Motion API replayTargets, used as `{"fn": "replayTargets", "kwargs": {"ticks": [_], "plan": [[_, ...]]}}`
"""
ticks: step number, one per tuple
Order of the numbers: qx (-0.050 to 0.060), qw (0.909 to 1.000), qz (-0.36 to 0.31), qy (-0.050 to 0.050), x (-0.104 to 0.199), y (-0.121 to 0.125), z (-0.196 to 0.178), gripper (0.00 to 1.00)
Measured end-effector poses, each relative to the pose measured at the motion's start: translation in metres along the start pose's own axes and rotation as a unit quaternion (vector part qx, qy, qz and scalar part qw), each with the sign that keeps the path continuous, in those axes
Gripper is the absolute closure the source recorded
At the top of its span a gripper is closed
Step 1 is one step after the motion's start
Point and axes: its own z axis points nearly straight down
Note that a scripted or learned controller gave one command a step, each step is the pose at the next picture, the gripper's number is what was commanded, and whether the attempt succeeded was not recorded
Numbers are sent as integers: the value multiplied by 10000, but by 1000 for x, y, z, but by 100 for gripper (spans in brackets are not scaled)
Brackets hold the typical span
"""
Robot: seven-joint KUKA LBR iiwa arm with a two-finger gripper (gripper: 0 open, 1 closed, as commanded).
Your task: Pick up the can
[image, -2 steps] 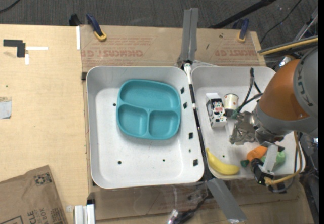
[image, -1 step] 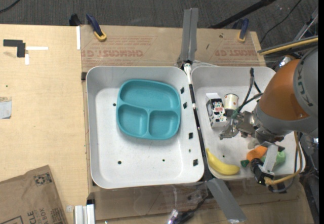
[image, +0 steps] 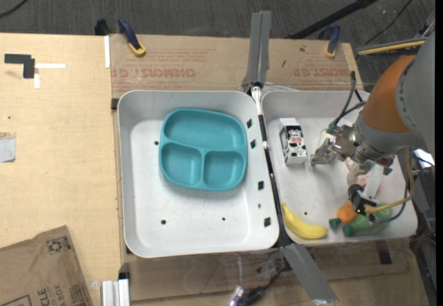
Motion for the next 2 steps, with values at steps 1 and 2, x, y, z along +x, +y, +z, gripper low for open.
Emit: {"fn": "replayTargets", "kwargs": {"ticks": [1,2], "plan": [[0,9994,344,-2,52,58,-1,0],[0,9959,901,18,-16,111,-2,0]]}}
